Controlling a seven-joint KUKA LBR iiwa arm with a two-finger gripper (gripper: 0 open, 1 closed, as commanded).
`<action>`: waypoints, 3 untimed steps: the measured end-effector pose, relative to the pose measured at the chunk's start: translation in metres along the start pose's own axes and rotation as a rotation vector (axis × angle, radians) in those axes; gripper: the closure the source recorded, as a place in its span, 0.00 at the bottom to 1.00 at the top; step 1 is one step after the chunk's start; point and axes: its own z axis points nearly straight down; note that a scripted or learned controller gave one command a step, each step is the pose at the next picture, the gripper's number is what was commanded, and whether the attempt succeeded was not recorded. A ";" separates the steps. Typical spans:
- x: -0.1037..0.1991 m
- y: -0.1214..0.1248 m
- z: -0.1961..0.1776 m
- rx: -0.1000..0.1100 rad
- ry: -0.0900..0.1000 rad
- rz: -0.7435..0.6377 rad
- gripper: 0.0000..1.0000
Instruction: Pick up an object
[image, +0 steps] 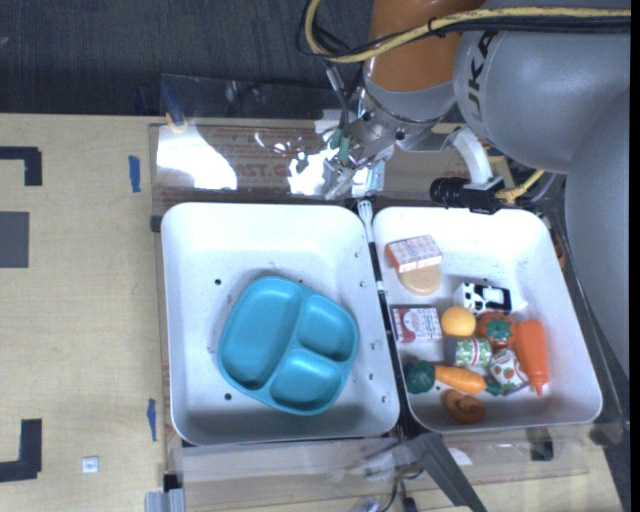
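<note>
Camera view has the gripper (350, 170) at top centre, above the far rims where the two bins meet, with nothing visible between its fingers; whether the jaws are wide or narrow I cannot tell. The left bin (190, 240) holds a blue tray (288, 345). The right bin (530, 235) holds the likely targets, clustered in its lower half: a box (414, 253), a carton (416, 325), a yellow ball (458, 321), a cow toy (485, 297), a carrot (462, 380) and an orange bottle (532, 353). To do this well, I would choose the box: it sits apart from the clutter, so the fingers can straddle it squarely and descend without nudging neighbours.
</note>
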 end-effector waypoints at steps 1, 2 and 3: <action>0.025 0.000 -0.004 0.006 0.002 -0.027 1.00; 0.023 0.015 -0.002 0.000 0.000 -0.541 1.00; 0.077 0.034 -0.023 -0.003 -0.001 -0.727 1.00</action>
